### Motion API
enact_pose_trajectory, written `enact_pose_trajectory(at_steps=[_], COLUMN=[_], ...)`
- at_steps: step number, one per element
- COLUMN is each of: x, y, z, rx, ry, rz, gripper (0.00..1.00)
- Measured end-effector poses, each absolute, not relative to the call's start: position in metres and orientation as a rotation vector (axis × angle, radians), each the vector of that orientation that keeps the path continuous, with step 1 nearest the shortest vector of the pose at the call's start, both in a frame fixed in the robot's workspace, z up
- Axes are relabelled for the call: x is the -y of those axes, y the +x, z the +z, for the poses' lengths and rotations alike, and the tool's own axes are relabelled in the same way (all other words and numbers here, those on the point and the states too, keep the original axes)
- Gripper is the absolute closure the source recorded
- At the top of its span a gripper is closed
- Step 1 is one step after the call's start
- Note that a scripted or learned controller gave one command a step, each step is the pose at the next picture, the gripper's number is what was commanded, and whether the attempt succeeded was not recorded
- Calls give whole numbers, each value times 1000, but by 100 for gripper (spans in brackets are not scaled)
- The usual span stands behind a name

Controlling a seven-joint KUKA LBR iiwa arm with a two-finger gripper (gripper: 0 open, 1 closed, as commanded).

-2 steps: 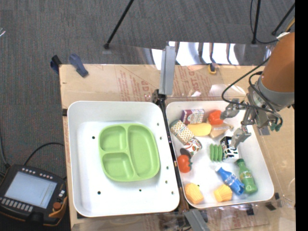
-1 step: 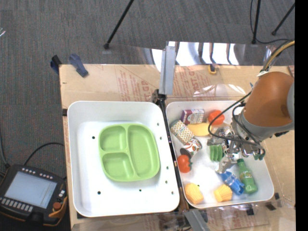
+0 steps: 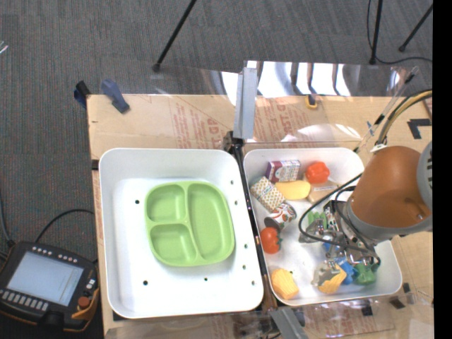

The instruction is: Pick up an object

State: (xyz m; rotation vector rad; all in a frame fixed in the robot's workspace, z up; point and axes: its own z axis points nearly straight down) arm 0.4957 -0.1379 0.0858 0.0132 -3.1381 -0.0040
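My gripper (image 3: 337, 254) reaches down into the right bin (image 3: 346, 155), low in its right half, under the orange band of the arm. Right beneath it lie a yellow wedge-shaped toy (image 3: 330, 281), a blue piece (image 3: 346, 269) and a green piece (image 3: 365, 274), packed close together. The arm's bulk and cables cover the fingers. Elsewhere in the bin lie a red tomato (image 3: 270, 240), a yellow corn-like toy (image 3: 284, 283), a yellow banana-like piece (image 3: 293, 190), an orange-red pepper (image 3: 318, 171) and a small maroon carton (image 3: 283, 170).
The left bin (image 3: 127, 168) holds a green divided plate (image 3: 189, 222). A patterned packet (image 3: 270, 196) lies by the right bin's left wall. A metal divider post (image 3: 244, 111) stands between the bins at the back. A teach pendant (image 3: 46, 281) sits off the bench at lower left.
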Motion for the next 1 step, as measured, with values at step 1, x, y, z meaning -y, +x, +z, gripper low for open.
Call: enact_pose_trajectory(at_steps=[1], x=[92], y=[551], z=[87], rx=[3142], ry=[-14], rz=[-4], gripper=[0])
